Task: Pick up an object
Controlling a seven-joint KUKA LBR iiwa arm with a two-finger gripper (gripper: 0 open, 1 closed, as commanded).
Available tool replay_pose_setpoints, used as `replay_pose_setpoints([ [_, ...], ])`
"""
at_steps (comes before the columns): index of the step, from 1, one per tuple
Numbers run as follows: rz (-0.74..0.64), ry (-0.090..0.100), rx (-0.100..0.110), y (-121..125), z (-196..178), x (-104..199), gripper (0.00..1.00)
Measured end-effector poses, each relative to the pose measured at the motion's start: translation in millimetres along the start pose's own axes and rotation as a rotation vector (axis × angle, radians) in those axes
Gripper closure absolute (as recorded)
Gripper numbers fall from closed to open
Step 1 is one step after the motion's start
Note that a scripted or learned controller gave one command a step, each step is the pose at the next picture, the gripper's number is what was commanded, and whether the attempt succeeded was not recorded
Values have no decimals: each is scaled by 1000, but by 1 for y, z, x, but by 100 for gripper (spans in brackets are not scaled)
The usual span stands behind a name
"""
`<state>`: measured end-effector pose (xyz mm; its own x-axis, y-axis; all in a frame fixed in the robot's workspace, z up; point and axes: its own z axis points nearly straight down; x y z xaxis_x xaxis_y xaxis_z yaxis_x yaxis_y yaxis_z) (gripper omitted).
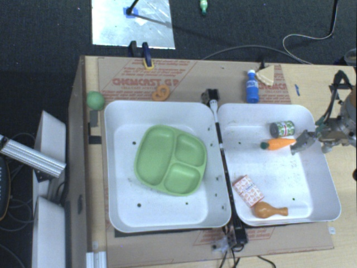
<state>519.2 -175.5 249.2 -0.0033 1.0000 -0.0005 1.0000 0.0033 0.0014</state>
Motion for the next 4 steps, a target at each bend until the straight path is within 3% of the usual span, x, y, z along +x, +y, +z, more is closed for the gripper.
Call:
replay_pose_setpoints([
  [1, 2, 1, 4, 38, 149, -31, 0],
  [2, -1, 0, -2, 110, 165, -27, 0],
  [3, -5, 1, -2, 111, 154, -27, 100],
  [4, -5, 1, -2, 111, 154, -27, 0],
])
